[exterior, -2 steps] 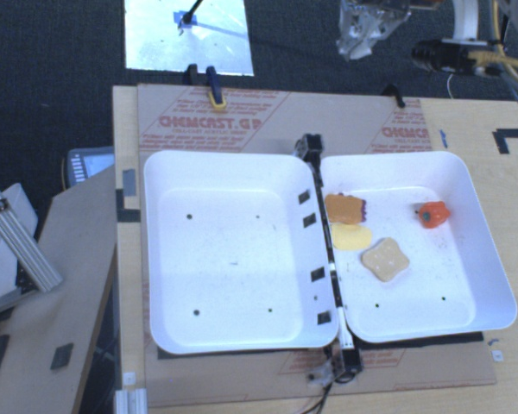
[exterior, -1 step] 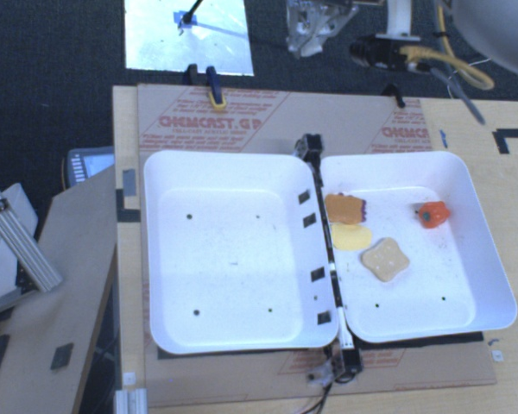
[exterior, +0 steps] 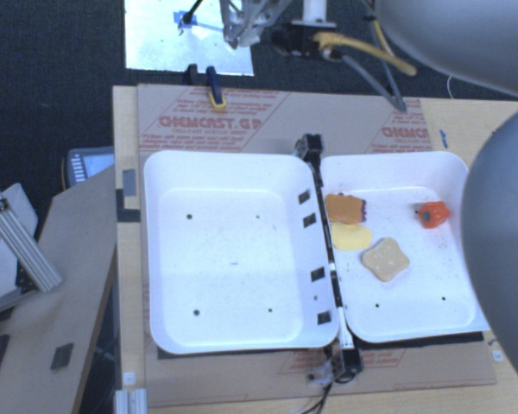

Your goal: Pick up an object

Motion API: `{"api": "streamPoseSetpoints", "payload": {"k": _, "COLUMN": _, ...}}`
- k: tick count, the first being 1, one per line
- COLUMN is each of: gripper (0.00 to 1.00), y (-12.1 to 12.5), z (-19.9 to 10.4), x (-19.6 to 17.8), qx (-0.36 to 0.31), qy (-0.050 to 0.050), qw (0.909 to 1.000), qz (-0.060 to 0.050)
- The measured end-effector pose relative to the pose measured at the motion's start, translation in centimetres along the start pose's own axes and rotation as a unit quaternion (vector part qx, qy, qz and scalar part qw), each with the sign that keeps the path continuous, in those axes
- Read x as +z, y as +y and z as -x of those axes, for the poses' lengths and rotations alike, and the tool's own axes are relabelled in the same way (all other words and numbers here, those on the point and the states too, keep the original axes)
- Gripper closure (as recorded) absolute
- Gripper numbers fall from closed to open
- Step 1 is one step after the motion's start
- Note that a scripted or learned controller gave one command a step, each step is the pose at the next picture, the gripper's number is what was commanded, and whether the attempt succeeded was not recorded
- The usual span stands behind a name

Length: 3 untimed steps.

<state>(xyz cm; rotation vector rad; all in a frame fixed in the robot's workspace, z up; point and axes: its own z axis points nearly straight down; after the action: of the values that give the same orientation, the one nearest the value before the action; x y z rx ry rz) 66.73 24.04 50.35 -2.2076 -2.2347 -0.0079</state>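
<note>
We're looking at the pincer hanging way up at the far edge of the bench, over a pale sheet, and honestly we can't tell how it's set or whether it's got anything in it, the metal bits are just a blur up there.

All the candidates are sitting well below and to the right of the pincer in the view, in the right bin. Closest to it is the orange-brown block with a purple edge, tucked against the bin divider. Just beyond that, touching it, is the flat yellow piece, and just beside the yellow piece is the tan toast slice. Furthest right from the pincer is the small red-orange piece, on its own.

We're guessing these are toy food bits: light, probably plastic or foam, nothing fragile. The yellow piece is looking too flat to get under. The toast slice is looking thin too, so edges only. We're thinking the red-orange one is the best bet, chunky and standing clear, pinch it across the middle, though it might be slick and roll.

Writing-wise, the cardboard under the bins is showing "CHEMCAST" in red, twice, with smaller print we can't read.
</note>
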Motion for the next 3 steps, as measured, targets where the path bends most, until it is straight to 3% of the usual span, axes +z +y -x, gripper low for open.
{"api": "streamPoseSetpoints", "payload": {"k": 1, "gripper": 1.0, "y": 0.1, "z": 0.6, "x": -3.4, "qx": 0.003, "qy": -0.001, "qw": 1.0, "qz": 0.001}}
{"api": "streamPoseSetpoints", "payload": {"k": 2, "gripper": 0.0, "y": 0.1, "z": 0.6, "x": -3.2, "qx": 0.003, "qy": -0.001, "qw": 1.0, "qz": -0.001}}
{"api": "streamPoseSetpoints", "payload": {"k": 3, "gripper": 1.0, "y": 0.1, "z": 0.5, "x": -4.4, "qx": 0.001, "qy": -0.001, "qw": 1.0, "qz": 0.0}}
